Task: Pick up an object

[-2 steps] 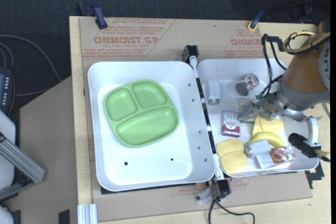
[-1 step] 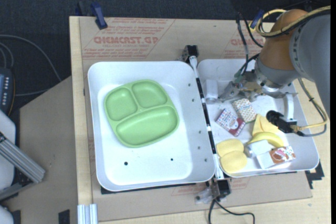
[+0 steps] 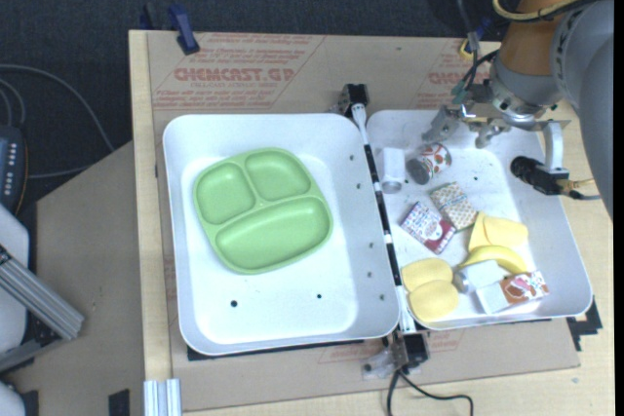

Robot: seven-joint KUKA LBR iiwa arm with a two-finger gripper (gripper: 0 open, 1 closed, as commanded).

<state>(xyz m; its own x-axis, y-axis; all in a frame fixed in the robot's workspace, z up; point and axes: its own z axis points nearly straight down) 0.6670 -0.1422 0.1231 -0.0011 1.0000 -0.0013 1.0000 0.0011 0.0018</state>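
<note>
My gripper (image 3: 462,130) hangs over the back of the right bin (image 3: 570,248), open, with nothing between its fingers. Just in front of it and to the left lies a small can (image 3: 427,162) on its side, beside a white cylinder (image 3: 393,162). Further forward lie two patterned packets (image 3: 427,224) (image 3: 454,203), a yellow wedge (image 3: 498,236), two yellow round pieces (image 3: 430,285) and a white and red carton (image 3: 514,288).
The left bin (image 3: 185,209) holds a green divided plate (image 3: 261,208). A black ridge (image 3: 375,200) runs between the two bins. The grey arm with its orange band (image 3: 551,10) comes in from the upper right.
</note>
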